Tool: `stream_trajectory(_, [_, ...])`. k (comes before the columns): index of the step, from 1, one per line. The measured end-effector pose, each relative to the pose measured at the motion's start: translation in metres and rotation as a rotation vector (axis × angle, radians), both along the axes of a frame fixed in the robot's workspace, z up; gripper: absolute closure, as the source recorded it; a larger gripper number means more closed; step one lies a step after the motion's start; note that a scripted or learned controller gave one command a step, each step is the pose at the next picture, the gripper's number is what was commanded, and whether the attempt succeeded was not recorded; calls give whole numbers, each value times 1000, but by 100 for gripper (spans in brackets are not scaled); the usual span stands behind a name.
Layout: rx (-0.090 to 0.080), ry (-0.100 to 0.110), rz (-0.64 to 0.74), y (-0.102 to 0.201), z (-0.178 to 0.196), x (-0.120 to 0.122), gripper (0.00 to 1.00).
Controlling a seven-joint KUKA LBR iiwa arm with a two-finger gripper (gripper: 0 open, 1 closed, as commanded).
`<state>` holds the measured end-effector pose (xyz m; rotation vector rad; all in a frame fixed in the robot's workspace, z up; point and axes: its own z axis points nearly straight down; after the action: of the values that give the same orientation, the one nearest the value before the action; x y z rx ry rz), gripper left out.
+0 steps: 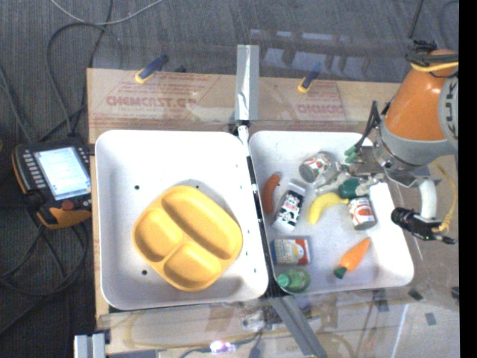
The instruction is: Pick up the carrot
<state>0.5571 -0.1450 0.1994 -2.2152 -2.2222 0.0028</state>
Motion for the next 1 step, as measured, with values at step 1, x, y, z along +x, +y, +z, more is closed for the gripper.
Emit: stream_trajectory(1, [-2,-13,164,-59,-69,-31,0])
